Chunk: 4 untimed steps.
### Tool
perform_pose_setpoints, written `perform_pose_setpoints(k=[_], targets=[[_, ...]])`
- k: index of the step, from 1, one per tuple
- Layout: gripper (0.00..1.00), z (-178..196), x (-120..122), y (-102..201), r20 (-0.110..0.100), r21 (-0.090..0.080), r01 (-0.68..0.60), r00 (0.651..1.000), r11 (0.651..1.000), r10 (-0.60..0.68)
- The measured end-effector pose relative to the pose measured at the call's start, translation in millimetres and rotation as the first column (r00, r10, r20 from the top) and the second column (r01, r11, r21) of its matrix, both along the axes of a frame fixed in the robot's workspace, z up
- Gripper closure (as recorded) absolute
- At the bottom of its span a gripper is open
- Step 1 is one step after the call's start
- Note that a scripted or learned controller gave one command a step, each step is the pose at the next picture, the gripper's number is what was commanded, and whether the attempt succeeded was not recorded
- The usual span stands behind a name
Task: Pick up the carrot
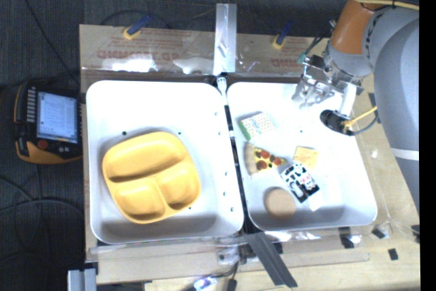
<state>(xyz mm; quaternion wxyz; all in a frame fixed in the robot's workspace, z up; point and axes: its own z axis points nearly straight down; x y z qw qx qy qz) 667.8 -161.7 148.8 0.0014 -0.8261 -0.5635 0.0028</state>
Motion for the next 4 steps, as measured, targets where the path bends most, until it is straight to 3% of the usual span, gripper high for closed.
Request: perform_pose_setpoints(k=[1,2,3,4], targets=[[1.0,-11.3,-26.5,13.0,-0.001,0.002,0.124,0.992,0.992,-0.124],[1.0,43.3,-81.6,14.0,0.0,0.001,0.195,0.981,0.981,-0.195],[1.0,94.2,1.1,3.3,0.003,-0.002,0.085,0.996,0.996,-0.085],[1.0,101.3,1.4,3.6,-0.002,-0.006,0.082,0.997,0.997,-0.082]])
